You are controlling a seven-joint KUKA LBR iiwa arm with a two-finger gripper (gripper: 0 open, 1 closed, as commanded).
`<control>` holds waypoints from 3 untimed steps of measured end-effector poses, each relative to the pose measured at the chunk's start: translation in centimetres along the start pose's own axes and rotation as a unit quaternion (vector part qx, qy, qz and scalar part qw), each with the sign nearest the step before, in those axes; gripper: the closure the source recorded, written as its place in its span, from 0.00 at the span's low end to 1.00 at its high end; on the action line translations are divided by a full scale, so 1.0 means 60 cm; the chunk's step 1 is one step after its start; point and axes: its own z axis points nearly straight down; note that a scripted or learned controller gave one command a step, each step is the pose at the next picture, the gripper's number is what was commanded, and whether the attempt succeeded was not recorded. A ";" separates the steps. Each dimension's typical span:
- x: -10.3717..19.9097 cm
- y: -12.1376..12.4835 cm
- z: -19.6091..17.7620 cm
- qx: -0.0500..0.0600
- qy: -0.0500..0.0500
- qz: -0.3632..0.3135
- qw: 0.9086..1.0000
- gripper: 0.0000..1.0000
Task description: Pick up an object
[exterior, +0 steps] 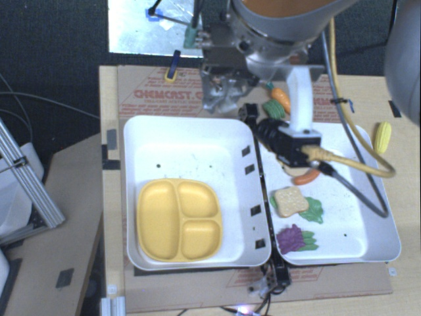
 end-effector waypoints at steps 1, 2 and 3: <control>0.000 0.001 -0.018 -0.001 0.000 -0.003 1.000 1.00; -0.006 0.053 0.275 0.010 -0.006 0.012 1.000 1.00; -0.051 -0.005 0.103 -0.001 0.000 0.012 1.000 1.00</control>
